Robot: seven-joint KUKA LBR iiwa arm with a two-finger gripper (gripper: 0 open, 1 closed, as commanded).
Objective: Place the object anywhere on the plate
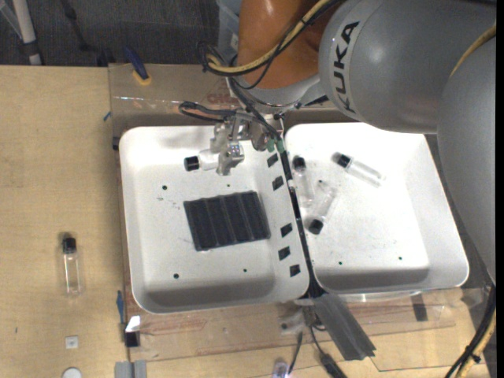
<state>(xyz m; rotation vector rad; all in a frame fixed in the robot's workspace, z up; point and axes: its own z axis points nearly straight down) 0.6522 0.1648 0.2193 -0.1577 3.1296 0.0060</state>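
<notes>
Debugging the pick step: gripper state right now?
Gripper: shut on a clear vial with a black cap, above the left bin, up-view of the dark ridged plate.

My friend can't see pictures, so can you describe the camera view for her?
A grey robot arm's end effector holds a small clear vial with a black cap above the left white bin, near a dark ribbed rectangular plate. More clear vials lie in the right bin.
</notes>
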